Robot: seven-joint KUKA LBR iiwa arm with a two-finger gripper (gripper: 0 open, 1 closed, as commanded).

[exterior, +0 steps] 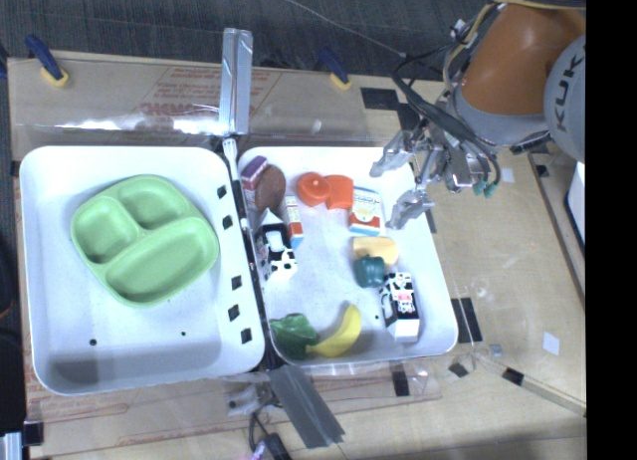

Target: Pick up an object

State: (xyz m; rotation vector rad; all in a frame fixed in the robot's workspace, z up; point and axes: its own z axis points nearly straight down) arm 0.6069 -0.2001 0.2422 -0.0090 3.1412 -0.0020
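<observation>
Your right bin [423,334] is crowded. An orange cup [324,189] and a small carton [365,211] block its upper middle. A yellow block [375,248], teal piece [369,271] and cow-print carton [401,305] line the right wall. A banana [339,333] and a green leafy piece [293,330] fill the lower edge. Open floor remains at the bin's centre. In the left bin [40,249], a green divided plate [145,238] takes the upper middle; you have bare floor along the lower edge.

bins: we count two [50,348] [438,334]
green plates: one [144,239]
bananas: one [341,333]
cow-patterned cartons: two [280,254] [401,306]
orange cups: one [323,190]
</observation>
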